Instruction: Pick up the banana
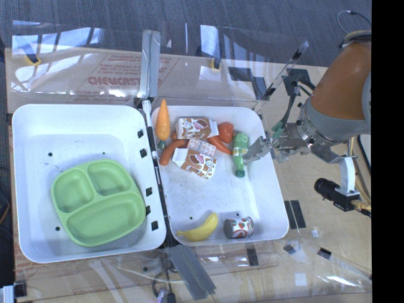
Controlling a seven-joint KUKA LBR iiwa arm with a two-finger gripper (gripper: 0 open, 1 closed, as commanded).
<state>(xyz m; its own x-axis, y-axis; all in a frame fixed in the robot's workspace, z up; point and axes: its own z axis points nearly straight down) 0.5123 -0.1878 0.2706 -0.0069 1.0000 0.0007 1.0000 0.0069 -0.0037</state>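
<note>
A pale desk [328, 232] carries two shallow white bins side by side. The left bin [31, 137] holds a green divided plate [98, 202]. In the right bin [268, 188], the banana [199, 228] lies against the near wall, just beside a small can [238, 227]. At the far end sit a carrot [163, 121], two snack packets [197, 145] and a green bottle [239, 154]. The arm's jaws [259, 149] hang by the bottle, well apart from the banana; I cannot tell whether they stand apart or together.
</note>
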